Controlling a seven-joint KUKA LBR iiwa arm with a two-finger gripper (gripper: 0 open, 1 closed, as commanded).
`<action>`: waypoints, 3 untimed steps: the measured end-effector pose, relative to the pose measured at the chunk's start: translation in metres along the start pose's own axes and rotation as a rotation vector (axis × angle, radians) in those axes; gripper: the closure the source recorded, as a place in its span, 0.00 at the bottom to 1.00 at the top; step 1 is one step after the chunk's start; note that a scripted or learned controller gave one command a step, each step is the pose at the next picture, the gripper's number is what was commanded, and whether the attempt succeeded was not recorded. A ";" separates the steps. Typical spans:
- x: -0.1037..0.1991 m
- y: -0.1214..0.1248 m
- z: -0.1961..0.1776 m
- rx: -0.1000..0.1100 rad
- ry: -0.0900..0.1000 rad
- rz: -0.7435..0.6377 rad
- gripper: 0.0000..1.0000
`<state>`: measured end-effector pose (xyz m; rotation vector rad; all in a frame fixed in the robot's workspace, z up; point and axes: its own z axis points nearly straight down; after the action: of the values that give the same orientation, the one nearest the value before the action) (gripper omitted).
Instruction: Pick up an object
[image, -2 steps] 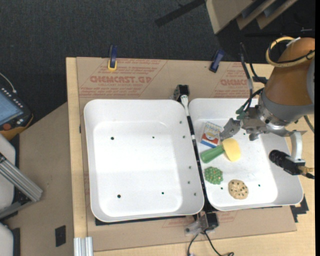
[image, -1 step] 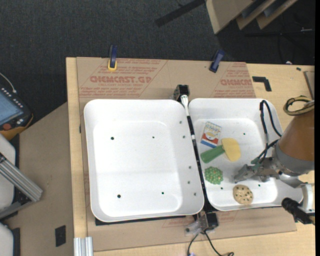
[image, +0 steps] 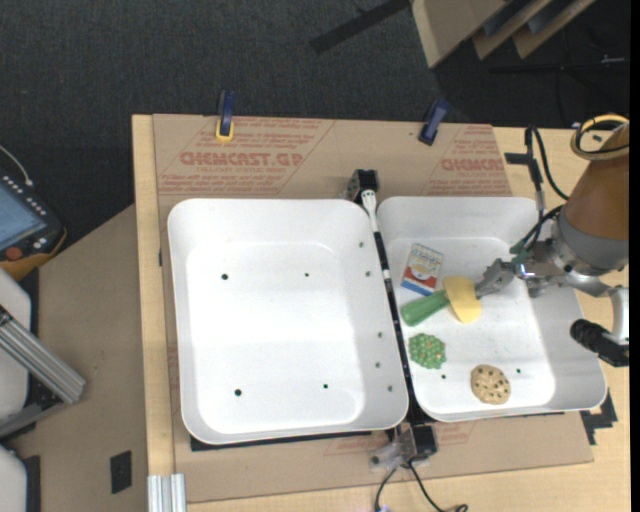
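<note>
- The worktop (image: 160, 300) is covered with brown cardboard and carries two shallow white bins side by side.
- The left bin (image: 190, 320) shows four small dark dots on its floor.
- The right bin (image: 560, 385) holds five objects, all in its left and middle part.
- A small white carton (image: 424, 268) with red and blue print lies near the left wall of the right bin, toward the far side.
- A green elongated object (image: 422, 308) lies just in front of the carton, tilted, its right end touching a yellow object (image: 463, 299).
- A round green speckled object (image: 428, 351) lies nearer the front, close to the left wall.
- A round tan cookie-like object (image: 490, 384) with dark specks lies near the front rim, apart from the others.
- The arm (image: 600, 205) reaches in from the right, its orange band visible above the grey wrist.
- The gripper (image: 495, 278) sits low over the right bin, just right of the yellow object, with its tip at that object's upper right edge.
- State of the fingers: cannot be determined from this view; no object is seen between them.
- Two blue clamps (image: 226, 115) hold the cardboard at the far edge.
</note>
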<state>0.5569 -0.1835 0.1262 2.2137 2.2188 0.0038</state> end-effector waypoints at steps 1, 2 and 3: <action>-0.036 0.044 -0.171 -0.014 -0.007 0.001 0.00; -0.027 0.031 -0.311 -0.009 -0.003 0.000 0.00; -0.037 0.019 -0.417 -0.008 -0.004 0.002 0.00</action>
<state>0.5734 -0.2192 0.5434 2.2098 2.2112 0.0088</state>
